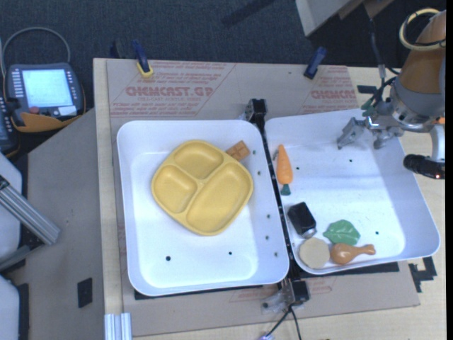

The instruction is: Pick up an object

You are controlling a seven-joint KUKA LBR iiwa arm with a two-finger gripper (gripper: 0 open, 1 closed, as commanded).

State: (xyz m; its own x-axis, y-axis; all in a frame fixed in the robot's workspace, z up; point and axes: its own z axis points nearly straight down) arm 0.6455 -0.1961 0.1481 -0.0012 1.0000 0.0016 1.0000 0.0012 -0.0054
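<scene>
Hovering claw (pixel 362 134) spread open w/ nothing in it, carrot (pixel 284 165) well apart, bin's (pixel 396 211) opposite side.

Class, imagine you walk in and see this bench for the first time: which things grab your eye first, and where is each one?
The big yellow divided plate in the middle of the left bin stands out first. Next come the small toys along the right bin's near-left side: an orange carrot, a black block, a green leaf and a chicken drumstick. The end effector hangs over that bin's far right corner.
</scene>
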